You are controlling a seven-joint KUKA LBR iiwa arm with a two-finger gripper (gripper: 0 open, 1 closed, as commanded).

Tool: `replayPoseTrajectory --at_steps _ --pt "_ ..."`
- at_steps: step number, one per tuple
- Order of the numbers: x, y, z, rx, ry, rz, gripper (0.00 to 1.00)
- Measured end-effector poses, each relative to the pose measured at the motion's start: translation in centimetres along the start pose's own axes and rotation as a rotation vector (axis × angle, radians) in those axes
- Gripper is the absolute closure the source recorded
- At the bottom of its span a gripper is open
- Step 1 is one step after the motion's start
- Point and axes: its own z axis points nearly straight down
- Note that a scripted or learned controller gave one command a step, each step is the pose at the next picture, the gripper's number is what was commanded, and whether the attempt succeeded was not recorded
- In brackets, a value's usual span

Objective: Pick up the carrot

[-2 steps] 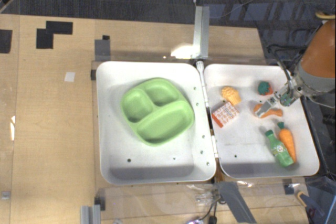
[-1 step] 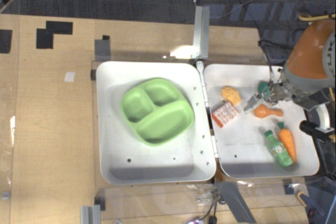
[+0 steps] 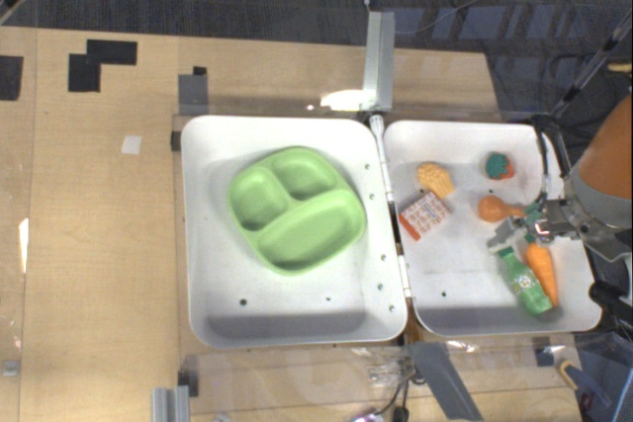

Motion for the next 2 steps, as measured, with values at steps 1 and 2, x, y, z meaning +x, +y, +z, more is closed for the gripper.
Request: replayPoseTrajectory --at_steps 1,2 --pt "-3.8 7.9 1.7 0.000 -0.001 -0.083 0.00" --pt "0.3 2.8 0.5 0.001 0.001 0.184 0.00"
